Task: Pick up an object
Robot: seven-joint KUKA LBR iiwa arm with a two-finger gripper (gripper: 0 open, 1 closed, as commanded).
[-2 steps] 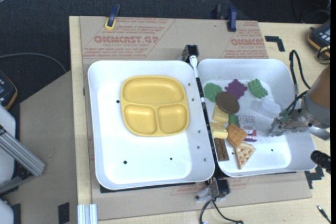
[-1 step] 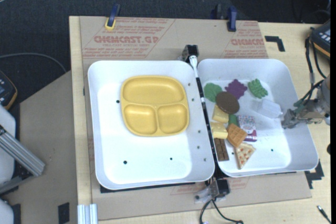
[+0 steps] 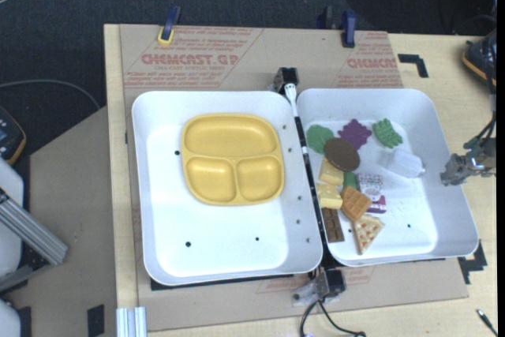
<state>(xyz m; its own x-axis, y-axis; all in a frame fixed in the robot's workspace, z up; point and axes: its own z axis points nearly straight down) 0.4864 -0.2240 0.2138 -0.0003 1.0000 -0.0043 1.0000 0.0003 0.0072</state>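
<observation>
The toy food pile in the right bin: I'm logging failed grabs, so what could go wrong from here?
1. The toy food lies crowded and touching against the right bin's left wall, so a grab may catch two pieces or none.
2. The gripper sits at the bin's right rim, far from the pile, and could clip that rim moving in.

Red "CHEMCAST GP" print — repeated, upside down, on brown board [image 3: 237, 51] beneath bins
</observation>
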